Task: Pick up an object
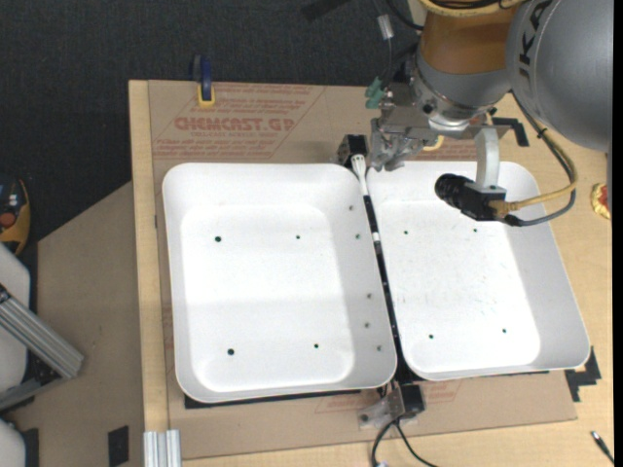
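My gripper (387, 154) hangs under the grey and orange wrist (462, 47), over the far left corner of the right bin (545, 290). It sits close to the divide between the two bins, near their back rims. The wrist's bulk hides much of it. A black cylinder on a white bracket (465, 193) sticks out from the arm over the right bin, with a yellow cable trailing to the right.
The left bin (185, 261) lies beside the right one on a brown board (243, 115) printed with red lettering. A blue and yellow clamp (204, 79) stands at the board's far edge. Metal framing (39, 343) sits at the left, and a black connector (404, 402) at the front.
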`<state>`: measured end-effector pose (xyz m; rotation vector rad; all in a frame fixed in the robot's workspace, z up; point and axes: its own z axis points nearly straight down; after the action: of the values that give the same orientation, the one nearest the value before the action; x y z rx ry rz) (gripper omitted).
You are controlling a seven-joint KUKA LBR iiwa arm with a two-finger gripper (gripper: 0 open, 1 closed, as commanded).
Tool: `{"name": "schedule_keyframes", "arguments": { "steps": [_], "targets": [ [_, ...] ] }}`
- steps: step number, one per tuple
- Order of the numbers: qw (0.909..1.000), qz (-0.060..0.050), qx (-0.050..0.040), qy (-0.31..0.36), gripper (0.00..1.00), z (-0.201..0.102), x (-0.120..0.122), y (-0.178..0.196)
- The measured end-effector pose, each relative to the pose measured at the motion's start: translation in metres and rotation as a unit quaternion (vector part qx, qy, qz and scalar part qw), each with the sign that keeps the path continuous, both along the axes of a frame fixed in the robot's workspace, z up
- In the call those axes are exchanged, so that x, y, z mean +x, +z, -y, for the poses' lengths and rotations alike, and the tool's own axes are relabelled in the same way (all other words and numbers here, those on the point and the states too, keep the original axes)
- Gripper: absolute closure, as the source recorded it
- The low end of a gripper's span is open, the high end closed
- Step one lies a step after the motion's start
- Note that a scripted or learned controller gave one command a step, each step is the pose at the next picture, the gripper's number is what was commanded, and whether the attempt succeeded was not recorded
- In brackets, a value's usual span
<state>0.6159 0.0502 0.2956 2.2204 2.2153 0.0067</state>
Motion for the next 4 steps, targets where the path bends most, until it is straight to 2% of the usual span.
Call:
{"name": "schedule_keyframes", "arguments": {
  "steps": [1, 2, 3, 4],
  "targets": [
    [1.0000, -0.001, 0.0005, 0.001, 1.00, 0.001, -0.034, 0.045],
    [1.0000, -0.007, 0.0004, 0.003, 1.00, -0.037, 0.000, -0.045],
    [1.0000, -0.001, 0.0006, 0.001, 1.00, -0.027, -0.021, 0.011],
    [1.0000, -0.008, 0.0008, 0.005, 1.00, -0.101, -0.041, -0.068]
  ]
}}
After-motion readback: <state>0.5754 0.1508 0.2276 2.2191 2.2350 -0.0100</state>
